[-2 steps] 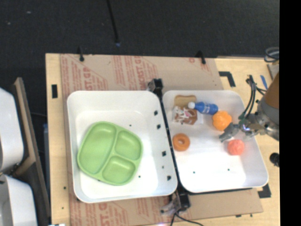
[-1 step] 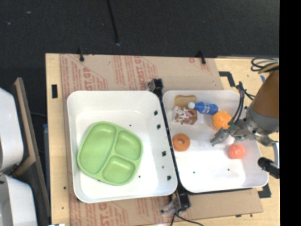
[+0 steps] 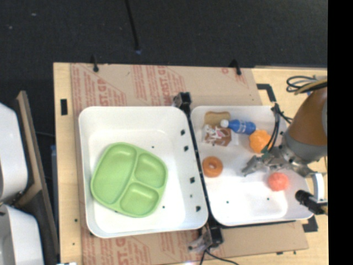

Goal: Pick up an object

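Two shallow white bins sit side by side on the bench (image 3: pixel 138 79), which is covered with brown printed cardboard. I see the left bin (image 3: pixel 99 123) holding one item: a light green plastic plate with three compartments (image 3: pixel 129 179), lying flat toward the bin's lower left.

The right bin (image 3: pixel 248 208) holds the small objects. An orange ring shaped like a doughnut (image 3: pixel 212 166) lies close to the left wall, about mid-height. Above it, near the top wall, a brown and white packet (image 3: pixel 216 134) lies with a tan bread-like piece (image 3: pixel 217 117) just behind it. A blue bottle with a white cap (image 3: pixel 238 126) lies on its side just right of the packet, cap pointing left. An orange round fruit-like object (image 3: pixel 258 141) sits right of the bottle. A pink-red ball (image 3: pixel 278 181) rests lower, toward the right wall.

The grey arm with its orange band (image 3: pixel 310 123) reaches in from the right. The jaws (image 3: pixel 255 165) are low in the right bin, between the orange ring and the pink-red ball, below the orange round object. The fingers (image 3: pixel 249 168) point left and look spread, with nothing between them. None of the objects appears lifted; all lie on the bin floor.
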Action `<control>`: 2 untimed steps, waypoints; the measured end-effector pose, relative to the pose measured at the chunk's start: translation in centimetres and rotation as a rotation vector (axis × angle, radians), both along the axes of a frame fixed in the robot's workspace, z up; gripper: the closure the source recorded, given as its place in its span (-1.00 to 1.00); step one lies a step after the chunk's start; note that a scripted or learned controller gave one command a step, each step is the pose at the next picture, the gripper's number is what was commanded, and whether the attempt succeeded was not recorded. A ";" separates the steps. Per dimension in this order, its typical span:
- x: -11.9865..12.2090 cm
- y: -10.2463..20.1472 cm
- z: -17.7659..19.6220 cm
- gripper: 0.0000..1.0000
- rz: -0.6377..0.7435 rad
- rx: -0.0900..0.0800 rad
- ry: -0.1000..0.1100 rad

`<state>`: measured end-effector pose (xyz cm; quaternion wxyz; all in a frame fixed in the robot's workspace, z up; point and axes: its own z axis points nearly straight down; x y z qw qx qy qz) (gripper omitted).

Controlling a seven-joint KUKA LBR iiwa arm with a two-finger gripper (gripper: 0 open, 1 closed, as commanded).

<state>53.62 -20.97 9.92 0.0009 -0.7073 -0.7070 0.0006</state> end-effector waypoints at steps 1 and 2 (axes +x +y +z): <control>0.1 -0.1 1.2 1.00 -0.001 -0.001 -0.004; 0.1 0.7 5.9 1.00 0.001 -0.002 -0.007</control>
